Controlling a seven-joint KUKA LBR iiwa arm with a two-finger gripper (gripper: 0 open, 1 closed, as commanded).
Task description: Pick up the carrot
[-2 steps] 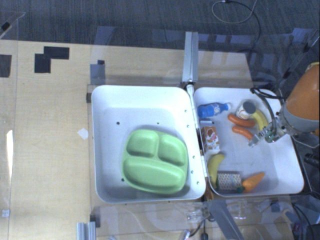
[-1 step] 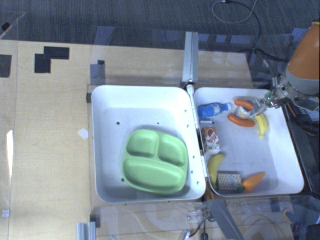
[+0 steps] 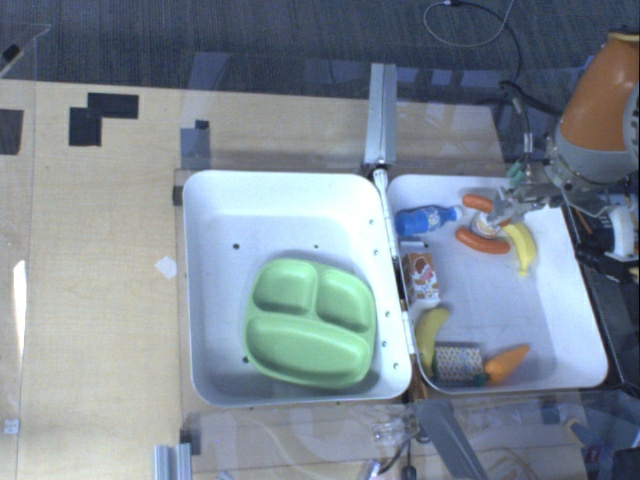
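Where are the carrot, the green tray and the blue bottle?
carrot [image 3: 508, 361], camera view, middle of its orange body.
green tray [image 3: 312, 322], camera view, ridge between its compartments.
blue bottle [image 3: 424, 219], camera view, middle of its blue body.

Left bin [image 3: 200, 298]: holds a divided tray [image 3: 312, 320].
Right bin [image 3: 575, 318]: carrot [image 3: 505, 362] at near edge, bottle [image 3: 425, 219] at far-left.

Green divided tray [image 3: 311, 321] in left bin [image 3: 215, 268]; blue bottle [image 3: 424, 219], banana [image 3: 521, 247] in right bin [image 3: 570, 318].
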